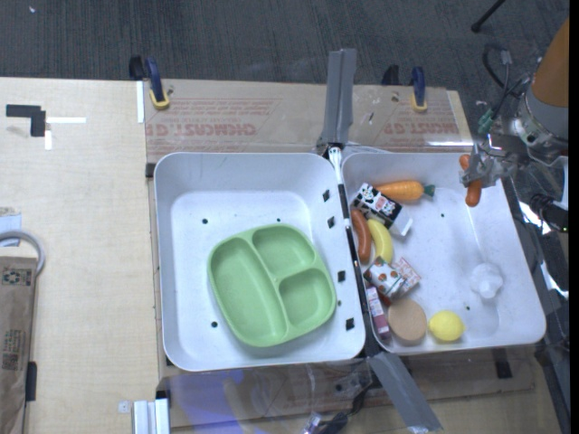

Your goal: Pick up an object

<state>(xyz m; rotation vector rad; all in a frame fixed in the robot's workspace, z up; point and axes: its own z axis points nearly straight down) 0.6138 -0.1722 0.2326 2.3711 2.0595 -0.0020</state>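
a green divided plate [272,285] lies in the left bin [181,188]. in the right bin [516,269], toy food crowds the left wall: a carrot [402,190], a banana [381,240], a lemon [445,326]. at upper right the gripper [474,181] hangs over the rim, jaws clamped on a small orange-red piece [472,193].
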